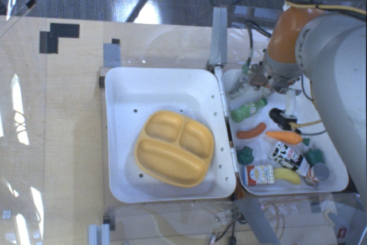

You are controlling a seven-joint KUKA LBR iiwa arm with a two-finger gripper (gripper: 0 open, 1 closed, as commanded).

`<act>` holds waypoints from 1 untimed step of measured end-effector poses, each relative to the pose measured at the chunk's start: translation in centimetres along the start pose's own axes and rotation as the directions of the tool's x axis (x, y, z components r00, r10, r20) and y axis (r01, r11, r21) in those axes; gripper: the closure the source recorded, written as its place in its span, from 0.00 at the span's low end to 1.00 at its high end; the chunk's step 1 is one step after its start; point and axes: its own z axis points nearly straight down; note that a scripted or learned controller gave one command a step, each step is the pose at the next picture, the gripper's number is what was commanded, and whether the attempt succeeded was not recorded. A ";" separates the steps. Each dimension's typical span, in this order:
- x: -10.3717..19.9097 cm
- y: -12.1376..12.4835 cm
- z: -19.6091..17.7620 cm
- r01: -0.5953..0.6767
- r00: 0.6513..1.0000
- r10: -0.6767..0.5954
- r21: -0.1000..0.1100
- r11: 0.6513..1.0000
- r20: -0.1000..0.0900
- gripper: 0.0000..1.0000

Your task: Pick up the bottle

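Observation:
The bottle (248,110) is small and green with a pale cap, and it lies on its side in the far left part of the right bin (338,183). My gripper (248,81) hangs over the far end of that bin, a short way beyond the bottle and apart from it. Nothing is visibly held. The grey arm with its orange band (287,37) reaches in from the right and covers the bin's far right corner.
Crowded in the right bin are a sausage (251,131), a carrot (284,137), a green toy (246,154), a small carton (259,174), a banana (287,175), a black-and-white box (285,155) and a grey can (319,171). A yellow divided plate (175,148) lies in the left bin (120,94).

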 end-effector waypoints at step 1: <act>0.2 0.3 -1.4 0.006 1.000 -0.006 -0.009 1.000 -0.001 1.00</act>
